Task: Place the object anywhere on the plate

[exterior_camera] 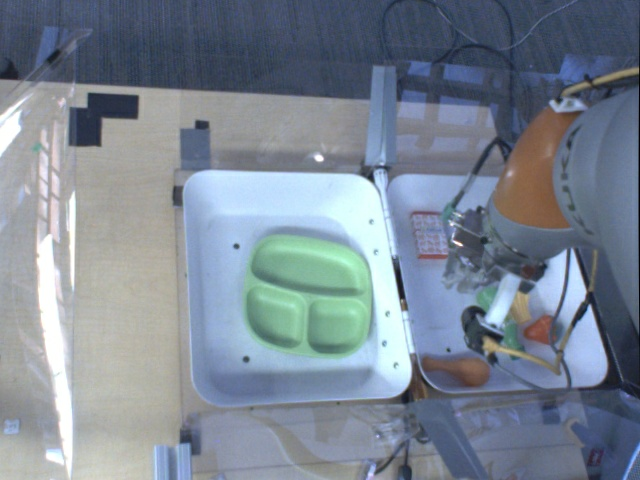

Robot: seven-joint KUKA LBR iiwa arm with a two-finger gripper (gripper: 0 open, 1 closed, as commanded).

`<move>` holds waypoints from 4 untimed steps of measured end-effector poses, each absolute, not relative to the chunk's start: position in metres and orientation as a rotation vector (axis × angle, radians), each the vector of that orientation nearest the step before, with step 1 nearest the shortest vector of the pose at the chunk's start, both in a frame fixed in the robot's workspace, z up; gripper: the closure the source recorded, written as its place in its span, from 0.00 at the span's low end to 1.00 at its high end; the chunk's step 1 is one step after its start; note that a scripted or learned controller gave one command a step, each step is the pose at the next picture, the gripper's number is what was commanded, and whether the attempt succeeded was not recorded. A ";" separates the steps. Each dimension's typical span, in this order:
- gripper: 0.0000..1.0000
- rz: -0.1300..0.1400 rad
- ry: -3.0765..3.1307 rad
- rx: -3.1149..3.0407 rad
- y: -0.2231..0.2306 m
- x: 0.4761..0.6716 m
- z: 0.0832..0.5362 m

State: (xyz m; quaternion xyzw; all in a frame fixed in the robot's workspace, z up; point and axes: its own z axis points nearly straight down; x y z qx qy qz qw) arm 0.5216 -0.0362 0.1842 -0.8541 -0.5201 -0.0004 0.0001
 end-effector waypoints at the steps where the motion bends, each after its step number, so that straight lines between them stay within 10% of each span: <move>1: 1.00 -0.004 -1.696 -2.646 -0.079 0.488 0.210; 2: 1.00 -0.006 -2.101 -2.340 -0.018 0.507 0.232; 3: 1.00 -0.001 -1.747 -2.611 -0.089 0.500 0.172; 4: 1.00 -0.006 -2.306 -2.138 -0.017 0.556 0.186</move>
